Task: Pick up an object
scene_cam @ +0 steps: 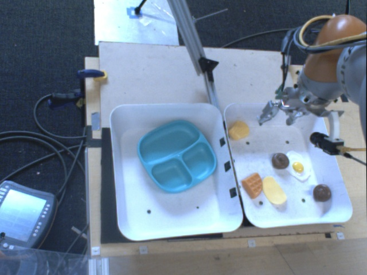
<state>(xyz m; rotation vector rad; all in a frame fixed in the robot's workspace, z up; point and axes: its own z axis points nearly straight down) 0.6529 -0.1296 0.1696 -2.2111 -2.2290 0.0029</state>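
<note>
My gripper (280,114) hangs over the far edge of the right bin (338,211), its two metal fingers spread open with nothing between them. Below and left of it lies a yellow-orange chunk (239,130) near the bin's far left corner. Further toward the front rest a brown round piece (280,160), a fried egg (298,167), an orange waffle-like square (252,184), a pale yellow oval (274,191) and a second brown ball (321,193).
The left bin (129,211) holds a teal divided plate (176,155). A slanted metal pole (189,27) crosses the bench behind the bins. Cables and a teach pendant (20,213) lie on the floor at left.
</note>
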